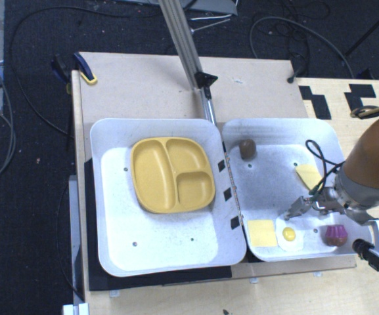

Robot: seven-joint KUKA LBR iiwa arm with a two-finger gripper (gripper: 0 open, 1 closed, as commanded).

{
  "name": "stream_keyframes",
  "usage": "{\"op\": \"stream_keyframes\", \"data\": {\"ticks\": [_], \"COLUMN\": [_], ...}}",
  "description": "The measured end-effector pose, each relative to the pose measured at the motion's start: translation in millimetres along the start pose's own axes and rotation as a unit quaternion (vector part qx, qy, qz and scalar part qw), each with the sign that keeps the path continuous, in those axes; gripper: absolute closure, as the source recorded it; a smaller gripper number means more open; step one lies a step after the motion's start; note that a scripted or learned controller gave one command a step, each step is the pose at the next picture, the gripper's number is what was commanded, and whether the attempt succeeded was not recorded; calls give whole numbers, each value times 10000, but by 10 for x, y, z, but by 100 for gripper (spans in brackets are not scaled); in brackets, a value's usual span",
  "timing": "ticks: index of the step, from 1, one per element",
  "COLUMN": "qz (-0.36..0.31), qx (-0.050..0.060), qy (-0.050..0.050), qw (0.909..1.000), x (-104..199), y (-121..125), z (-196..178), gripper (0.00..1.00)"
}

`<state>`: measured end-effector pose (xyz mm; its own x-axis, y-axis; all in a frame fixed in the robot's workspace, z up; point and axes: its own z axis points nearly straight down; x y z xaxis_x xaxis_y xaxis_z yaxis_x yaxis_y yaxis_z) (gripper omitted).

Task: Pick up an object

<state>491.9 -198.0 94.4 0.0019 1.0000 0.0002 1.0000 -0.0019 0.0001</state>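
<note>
On the desk (pixel 143 77) two white bins lie side by side. The left bin (pixel 117 241), in the middle of the frame, carries a yellow divided plate (pixel 173 174), and it seems to be there as a place for putting things, not for taking. The right bin (pixel 268 169) has the loose small objects: a brown ball (pixel 247 149) near its upper edge, a yellow piece (pixel 307 174) to the right, and along the lower edge a pale yellow square (pixel 262 233), a toy fried egg (pixel 289 236) and a purple object (pixel 335 235). The arm comes from the right of the frame, and its pincer (pixel 299 207) hangs low just above the egg, pointing down and left. Nothing is between the fingers, but I cannot tell if they are open or closed. I think the egg or the square is the nearest candidate for picking.
</note>
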Motion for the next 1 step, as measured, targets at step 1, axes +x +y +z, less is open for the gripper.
{"op": "stream_keyframes", "data": {"ticks": [1], "qz": [-2], "qx": [-19], "qy": [-3], "qw": [10000], "x": [2], "y": [13], "z": [-128], "gripper": [100]}}
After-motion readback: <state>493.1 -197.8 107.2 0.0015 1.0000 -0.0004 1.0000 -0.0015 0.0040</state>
